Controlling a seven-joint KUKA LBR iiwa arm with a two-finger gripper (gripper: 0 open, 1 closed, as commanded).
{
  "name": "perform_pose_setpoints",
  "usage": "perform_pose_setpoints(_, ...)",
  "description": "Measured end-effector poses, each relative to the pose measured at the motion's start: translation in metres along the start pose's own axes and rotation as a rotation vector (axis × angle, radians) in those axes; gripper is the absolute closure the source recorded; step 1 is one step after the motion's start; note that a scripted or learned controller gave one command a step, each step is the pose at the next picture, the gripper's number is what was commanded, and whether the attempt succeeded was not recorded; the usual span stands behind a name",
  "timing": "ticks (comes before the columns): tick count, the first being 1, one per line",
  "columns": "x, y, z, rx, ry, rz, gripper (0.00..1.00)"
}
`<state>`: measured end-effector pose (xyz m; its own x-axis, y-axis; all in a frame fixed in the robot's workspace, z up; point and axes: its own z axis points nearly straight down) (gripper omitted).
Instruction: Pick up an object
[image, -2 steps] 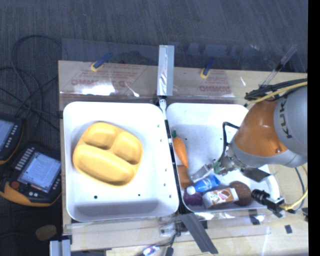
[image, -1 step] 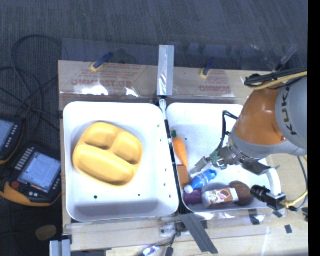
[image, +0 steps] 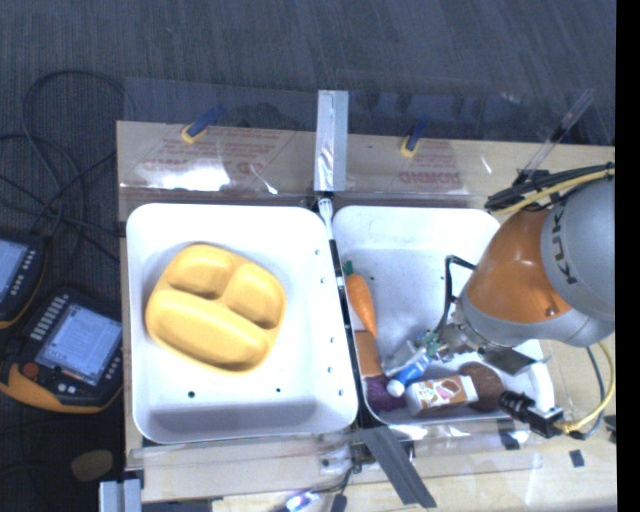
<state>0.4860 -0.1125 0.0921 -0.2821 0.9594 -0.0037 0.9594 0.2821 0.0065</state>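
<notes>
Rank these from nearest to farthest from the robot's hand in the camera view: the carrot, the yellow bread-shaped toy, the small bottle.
Hand, right bin.
1. Small bottle, just below the hand.
2. Carrot, right bin's left edge.
3. Yellow bread-shaped toy, left bin.

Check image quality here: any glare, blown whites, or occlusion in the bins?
Camera view: focus soft throughout; left bin floor near-blown white around the yellow bread; glare on the plastic sheeting behind the bins; arm covers part of the right bin, shading the bottle.
</notes>
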Motion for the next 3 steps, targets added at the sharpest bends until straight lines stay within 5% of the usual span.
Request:
perform_pose_setpoints(1, 0.000, 0.000, 0.000, 0.000, 0.000, 0.000, 0.00)
perform_pose_setpoints(2, 0.002, 0.001, -0.009, 0.001, 0.004, -0.002, 1.00)
perform_pose_setpoints(3, 0.055, 0.049, -0.129, 0.009, 0.003, 0.028, 1.00)
